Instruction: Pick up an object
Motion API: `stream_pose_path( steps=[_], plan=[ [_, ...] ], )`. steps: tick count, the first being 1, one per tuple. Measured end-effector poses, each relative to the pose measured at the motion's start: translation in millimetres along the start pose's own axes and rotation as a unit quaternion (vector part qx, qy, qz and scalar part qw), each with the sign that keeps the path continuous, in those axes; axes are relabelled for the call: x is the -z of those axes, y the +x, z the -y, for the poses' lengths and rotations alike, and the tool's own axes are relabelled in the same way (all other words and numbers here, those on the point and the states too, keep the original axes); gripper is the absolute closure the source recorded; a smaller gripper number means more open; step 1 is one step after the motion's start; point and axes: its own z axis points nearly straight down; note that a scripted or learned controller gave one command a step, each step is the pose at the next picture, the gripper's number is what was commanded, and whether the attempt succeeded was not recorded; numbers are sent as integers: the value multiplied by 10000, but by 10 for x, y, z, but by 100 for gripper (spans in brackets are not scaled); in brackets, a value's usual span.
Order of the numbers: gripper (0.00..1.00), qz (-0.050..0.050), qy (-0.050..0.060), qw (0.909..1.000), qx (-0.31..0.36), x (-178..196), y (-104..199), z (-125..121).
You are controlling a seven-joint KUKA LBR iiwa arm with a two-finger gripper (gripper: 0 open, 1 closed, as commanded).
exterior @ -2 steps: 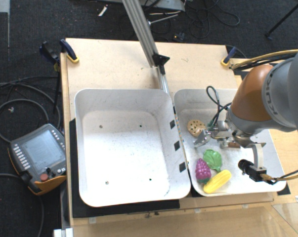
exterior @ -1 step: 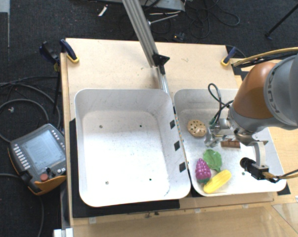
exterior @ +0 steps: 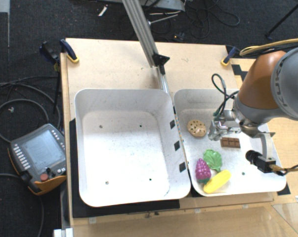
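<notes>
Over the right-hand shallow white bin (exterior: 252,181) on the wooden desk (exterior: 119,65) hangs the grey arm with its orange band (exterior: 260,85), its gripper (exterior: 219,132) low between a round tan cookie (exterior: 196,128) and a brown chocolate bar (exterior: 231,142); whether its fingers are apart or together I cannot tell. Nearer the front of that bin lie a green leafy piece (exterior: 213,159), a purple bunch of grapes (exterior: 202,170) and a yellow corn cob (exterior: 217,181), close together. Beside it sits the left white bin (exterior: 84,132).
</notes>
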Motion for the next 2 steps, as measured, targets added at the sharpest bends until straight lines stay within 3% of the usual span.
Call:
stream_pose_path(
  steps=[2],
  plan=[
    [100,3,-5,10000,3,918,-25,47]
  ],
)
